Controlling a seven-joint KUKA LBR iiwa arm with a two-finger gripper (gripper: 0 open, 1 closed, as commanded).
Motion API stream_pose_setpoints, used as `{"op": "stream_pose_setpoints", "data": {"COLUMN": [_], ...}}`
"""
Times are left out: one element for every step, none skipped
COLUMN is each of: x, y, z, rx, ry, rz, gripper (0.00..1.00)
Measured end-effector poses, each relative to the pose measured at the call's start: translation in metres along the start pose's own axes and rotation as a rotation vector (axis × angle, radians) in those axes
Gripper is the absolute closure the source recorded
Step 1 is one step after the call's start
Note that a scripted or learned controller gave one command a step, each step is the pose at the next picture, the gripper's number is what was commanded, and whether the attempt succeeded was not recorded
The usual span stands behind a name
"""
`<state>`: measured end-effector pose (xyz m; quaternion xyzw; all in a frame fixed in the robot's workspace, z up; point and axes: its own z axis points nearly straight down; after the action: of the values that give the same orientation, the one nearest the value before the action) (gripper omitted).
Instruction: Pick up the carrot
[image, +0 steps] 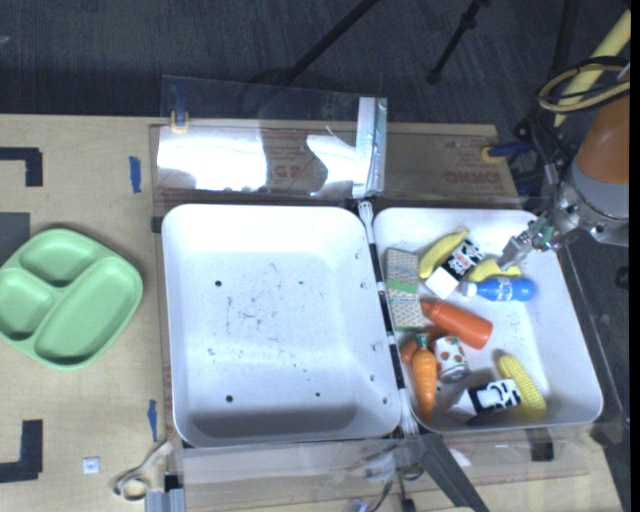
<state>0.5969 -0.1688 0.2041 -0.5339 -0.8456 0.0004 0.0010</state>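
Observation:
The carrot (424, 380) is orange with a green top. It lies lengthwise in the right bin (580, 345), against the bin's left wall near the front. My gripper (521, 248) hangs over the far right part of that bin, above a small yellow piece (489, 270) and a blue bottle (506, 291). It is well away from the carrot, up and to the right. Nothing shows in its grasp.
The right bin also holds an orange bottle (461, 322), a small can (451, 358), a corn cob (522, 382), a banana (442, 251), a checkered sponge (403, 288) and a black-and-white item (495, 397). The left bin (270, 310) adjoins it. A green divided plate (68, 297) lies far left.

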Motion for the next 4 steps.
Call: {"op": "stream_pose_setpoints", "data": {"x": [0.013,0.012,-0.018,0.023], "y": [-0.067,-0.067,-0.075,-0.050], "z": [0.032,0.025,-0.003,0.032], "rx": [0.001,0.002,0.000,0.003], "ry": [0.003,0.005,0.000,0.003], "rz": [-0.101,-0.100,0.058,0.114], "gripper": [1.00,1.00,1.00,1.00]}}
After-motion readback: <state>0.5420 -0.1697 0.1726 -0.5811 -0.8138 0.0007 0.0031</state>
